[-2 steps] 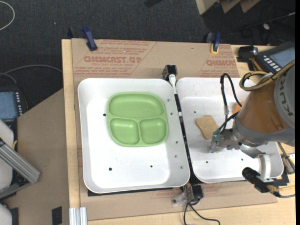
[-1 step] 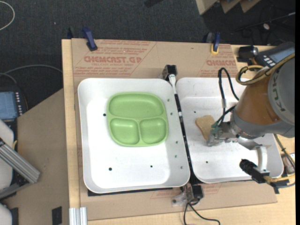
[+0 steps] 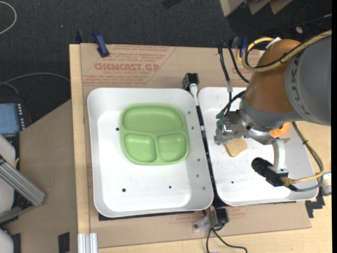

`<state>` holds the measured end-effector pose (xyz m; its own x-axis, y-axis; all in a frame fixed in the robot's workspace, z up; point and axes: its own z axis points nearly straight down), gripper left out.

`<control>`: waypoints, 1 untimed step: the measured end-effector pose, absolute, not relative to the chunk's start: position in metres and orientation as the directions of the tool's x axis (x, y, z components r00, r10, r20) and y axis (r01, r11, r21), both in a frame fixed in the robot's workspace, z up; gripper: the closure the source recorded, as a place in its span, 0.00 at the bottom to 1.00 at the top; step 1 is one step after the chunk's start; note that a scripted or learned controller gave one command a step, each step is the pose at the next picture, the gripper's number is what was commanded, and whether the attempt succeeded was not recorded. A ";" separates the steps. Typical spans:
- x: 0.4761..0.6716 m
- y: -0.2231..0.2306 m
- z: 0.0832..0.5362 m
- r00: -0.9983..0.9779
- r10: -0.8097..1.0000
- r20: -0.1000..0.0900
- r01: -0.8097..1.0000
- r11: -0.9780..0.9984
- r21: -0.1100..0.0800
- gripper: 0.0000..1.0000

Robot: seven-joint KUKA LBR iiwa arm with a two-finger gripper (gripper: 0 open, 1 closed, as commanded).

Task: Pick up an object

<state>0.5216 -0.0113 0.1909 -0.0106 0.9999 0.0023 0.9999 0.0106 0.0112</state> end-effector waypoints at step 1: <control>0.497 0.010 0.295 -0.005 1.000 0.002 1.000 0.005 0.012 1.00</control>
<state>0.4969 0.0098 0.2950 -0.0048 1.0000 0.0020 0.9999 0.0048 0.0122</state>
